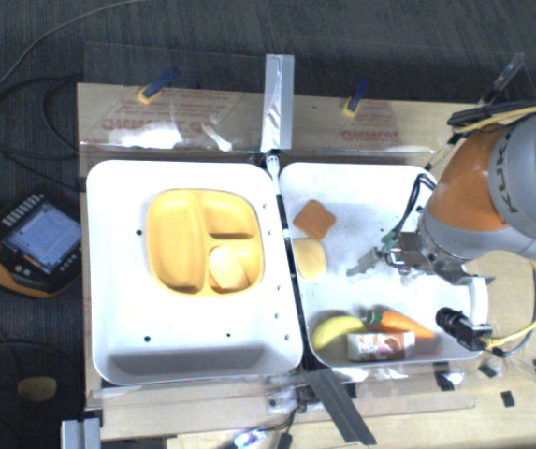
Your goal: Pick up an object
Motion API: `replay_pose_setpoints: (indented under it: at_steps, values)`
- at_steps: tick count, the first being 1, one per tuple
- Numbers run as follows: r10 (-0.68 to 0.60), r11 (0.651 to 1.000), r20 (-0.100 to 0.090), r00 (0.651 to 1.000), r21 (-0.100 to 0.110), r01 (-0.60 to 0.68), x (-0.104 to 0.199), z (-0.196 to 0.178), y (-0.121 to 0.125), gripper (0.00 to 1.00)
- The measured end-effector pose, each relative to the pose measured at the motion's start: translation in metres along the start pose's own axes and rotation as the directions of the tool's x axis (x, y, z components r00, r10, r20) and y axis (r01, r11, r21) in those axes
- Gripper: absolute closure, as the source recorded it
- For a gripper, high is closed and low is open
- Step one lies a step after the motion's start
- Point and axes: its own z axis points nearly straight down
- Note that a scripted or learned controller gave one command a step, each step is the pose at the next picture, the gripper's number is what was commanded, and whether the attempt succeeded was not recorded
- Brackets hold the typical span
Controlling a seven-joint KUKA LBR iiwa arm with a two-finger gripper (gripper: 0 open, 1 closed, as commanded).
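i'm looking down on the wooden surface (417, 120), which is carrying two shallow white bins side by side. the left bin (118, 344) is holding a yellow divided tray (179, 241), and a pale round piece (230, 269) is sitting in the tray's lower right compartment. the right bin (352, 181) is holding the loose things. the arm (492, 195) is reaching in from the right, grey with its orange band showing above the wrist, and it is hanging over the right half of that bin. the jaws (366, 265) are pointing left over bare bin floor near the middle, and i'm seeing nothing between them; how wide they are standing i cannot tell from this angle. the things i could pick are lying apart from them: an orange-brown square piece (315, 219) is sitting near the bin's upper left, a pale yellow piece (310, 259) is lying just below it against the left wall, and along the bottom wall a yellow banana-like piece (336, 329), a small labelled carton (380, 346) and a carrot (400, 323) are crowding together, the carrot touching the carton's top edge. off to the left on the dark floor, a handheld control pendant (24, 251) is lying with its cable trailing away.
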Motion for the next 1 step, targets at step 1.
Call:
replay_pose_setpoints:
  at_steps: [1]
  values:
    - [0.272,0.962,0.002,0.962,-0.002,-0.272,-0.0025,-0.0424,0.0029,0.0]
